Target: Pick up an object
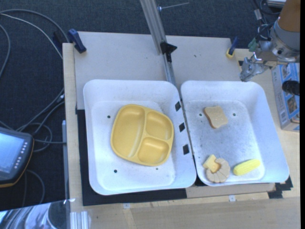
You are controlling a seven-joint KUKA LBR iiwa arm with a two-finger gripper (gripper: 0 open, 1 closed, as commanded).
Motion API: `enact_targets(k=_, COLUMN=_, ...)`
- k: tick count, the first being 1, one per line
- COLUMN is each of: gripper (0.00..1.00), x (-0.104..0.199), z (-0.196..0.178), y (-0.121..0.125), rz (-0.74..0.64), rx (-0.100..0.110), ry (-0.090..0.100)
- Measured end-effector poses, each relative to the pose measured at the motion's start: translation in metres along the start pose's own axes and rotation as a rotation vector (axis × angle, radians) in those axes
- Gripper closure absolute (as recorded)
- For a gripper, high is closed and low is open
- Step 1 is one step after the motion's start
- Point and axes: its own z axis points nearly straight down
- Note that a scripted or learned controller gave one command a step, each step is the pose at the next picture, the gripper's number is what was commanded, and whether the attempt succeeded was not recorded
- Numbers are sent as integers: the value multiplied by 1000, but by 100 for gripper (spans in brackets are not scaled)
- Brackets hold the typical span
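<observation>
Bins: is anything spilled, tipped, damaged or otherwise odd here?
Nothing stands out. The yellow tray lies flat in the left bin, turned slightly askew. The bread, cookie and corn rest in the right bin. The tool hangs above its far rim.

A robot lab is shown. A wooden bench (119, 56) is held by blue clamps (76, 40) at the upper left. Loose cables (28, 80) are seen on dark carpet at the left, beside a control screen (12, 156).
</observation>
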Motion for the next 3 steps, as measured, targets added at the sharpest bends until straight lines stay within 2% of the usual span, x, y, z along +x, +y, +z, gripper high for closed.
enact_targets(k=1, gripper=100, x=41, z=11, y=-28, rz=-3, rx=11, ry=4)
enact_targets(k=2, gripper=100, x=88, z=8, y=-48, rz=-5, rx=11, ry=5)
enact_targets(k=3, gripper=100, x=139, z=25, y=-76, rz=-5, rx=13, ry=5)
